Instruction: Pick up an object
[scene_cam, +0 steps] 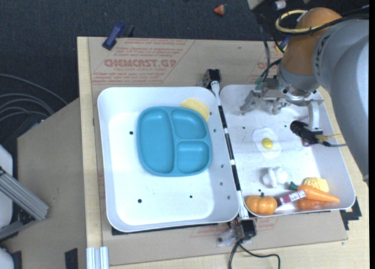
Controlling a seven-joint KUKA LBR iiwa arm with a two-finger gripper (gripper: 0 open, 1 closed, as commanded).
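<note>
Claw: state cannot be told; hangs over right bin's far end.
Fried egg: just below claw.

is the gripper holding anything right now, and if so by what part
Nothing is held, as far as the view shows. The gripper hangs over the far end of the right bin, with nothing between its fingers; the fried egg lies nearer, untouched.

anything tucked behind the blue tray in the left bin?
A yellow object pokes out from behind the blue divided tray's far right corner, near the left bin's rim. Only its upper edge is visible; the tray covers the rest, so its shape is unclear.
</note>
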